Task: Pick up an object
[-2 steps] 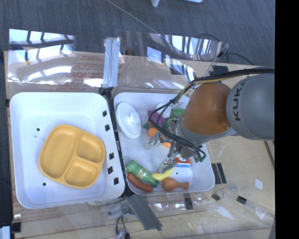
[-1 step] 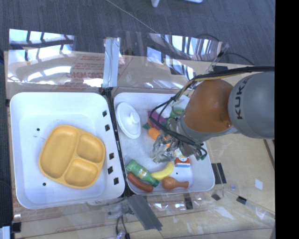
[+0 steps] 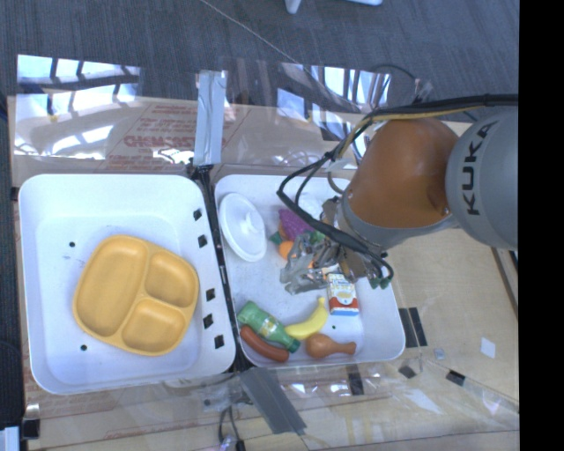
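Fingers (image 3: 304, 271) low in right bin (image 3: 388, 328), beside milk carton (image 3: 343, 295).

The floor (image 3: 106, 26) along the top is dark grey with a fine ribbed weave. The bench (image 3: 458, 352) is light wood, showing bare at the right. Clear plastic sheet (image 3: 106, 132) covers the bench behind the bins and reflects bright window-like light patches. A grey tape strip (image 3: 210, 119) runs down the sheet. Small black tape marks (image 3: 412, 326) sit on the wood at lower right.
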{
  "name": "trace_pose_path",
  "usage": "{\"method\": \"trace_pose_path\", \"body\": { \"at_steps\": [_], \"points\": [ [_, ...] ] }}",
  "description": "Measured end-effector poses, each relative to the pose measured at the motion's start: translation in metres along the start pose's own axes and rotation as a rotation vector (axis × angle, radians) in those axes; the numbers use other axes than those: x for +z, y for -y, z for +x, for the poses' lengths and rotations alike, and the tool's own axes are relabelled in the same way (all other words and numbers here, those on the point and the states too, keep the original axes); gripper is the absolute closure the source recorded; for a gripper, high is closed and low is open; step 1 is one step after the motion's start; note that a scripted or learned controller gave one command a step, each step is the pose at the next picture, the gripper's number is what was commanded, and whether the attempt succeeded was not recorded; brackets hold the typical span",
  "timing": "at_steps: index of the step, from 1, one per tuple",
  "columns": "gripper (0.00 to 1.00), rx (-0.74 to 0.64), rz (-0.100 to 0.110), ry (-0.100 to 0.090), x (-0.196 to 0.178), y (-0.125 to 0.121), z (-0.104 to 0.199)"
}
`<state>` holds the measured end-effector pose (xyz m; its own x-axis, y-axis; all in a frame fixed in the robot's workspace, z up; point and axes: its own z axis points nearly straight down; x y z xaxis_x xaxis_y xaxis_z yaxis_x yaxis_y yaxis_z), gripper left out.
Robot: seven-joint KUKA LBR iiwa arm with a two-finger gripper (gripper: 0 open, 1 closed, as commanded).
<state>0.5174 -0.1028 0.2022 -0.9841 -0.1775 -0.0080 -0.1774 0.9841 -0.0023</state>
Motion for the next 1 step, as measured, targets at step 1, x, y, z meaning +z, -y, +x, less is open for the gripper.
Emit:
{"method": "trace_pose_path", "body": {
  "at_steps": [1],
  "points": [
    [1.00,-0.314,-0.003,-0.006,0.0526,0.0676,-0.0123]
  ]
}}
